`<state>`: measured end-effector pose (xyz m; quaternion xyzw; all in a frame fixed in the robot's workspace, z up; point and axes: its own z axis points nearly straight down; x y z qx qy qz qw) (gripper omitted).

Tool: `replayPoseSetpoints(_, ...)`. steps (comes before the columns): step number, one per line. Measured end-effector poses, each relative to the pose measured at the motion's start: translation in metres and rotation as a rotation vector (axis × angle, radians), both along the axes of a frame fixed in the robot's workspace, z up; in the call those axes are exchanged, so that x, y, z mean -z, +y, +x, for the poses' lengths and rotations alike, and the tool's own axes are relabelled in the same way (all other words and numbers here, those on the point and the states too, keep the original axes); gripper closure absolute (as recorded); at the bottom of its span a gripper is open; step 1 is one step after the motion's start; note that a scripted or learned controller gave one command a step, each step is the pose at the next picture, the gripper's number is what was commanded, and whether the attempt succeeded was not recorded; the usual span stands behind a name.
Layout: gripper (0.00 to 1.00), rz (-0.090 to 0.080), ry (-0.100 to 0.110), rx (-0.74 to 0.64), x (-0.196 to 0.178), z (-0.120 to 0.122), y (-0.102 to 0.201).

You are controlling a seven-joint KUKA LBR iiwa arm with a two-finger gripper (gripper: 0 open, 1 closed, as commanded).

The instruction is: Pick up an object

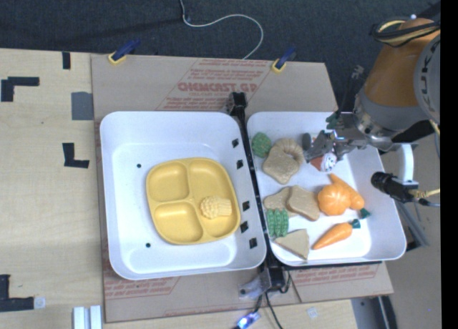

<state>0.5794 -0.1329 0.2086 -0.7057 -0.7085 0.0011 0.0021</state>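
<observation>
The right bin [383, 249] holds several toy foods: a beige pastry [282, 160], a green vegetable [260, 143], a slice of bread [300, 202], an orange pumpkin-like piece [338, 198], a carrot [333, 234], a green leafy piece [277, 222] and a tan wedge [295, 242]. My gripper [323, 150] hangs low over the back of this bin, just right of the pastry and above the pumpkin piece. A small red and white thing [328, 163] lies right under it. The left bin [122, 177] holds a yellow divided tray [187, 195] with a corn cob [216, 207] in its right compartment.
The two bins meet along a black-clipped divider [247, 177]. They rest on a cardboard sheet [207, 84] held by blue and yellow clamps. A white cable [222, 23] loops across the dark cloth behind. The grey arm [401, 77] fills the upper right.
</observation>
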Motion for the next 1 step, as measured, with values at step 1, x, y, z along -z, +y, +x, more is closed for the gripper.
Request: replayPoseSetpoints(1,1.00,0.000,0.000,0.001,0.0048,-0.0330,0.0382)
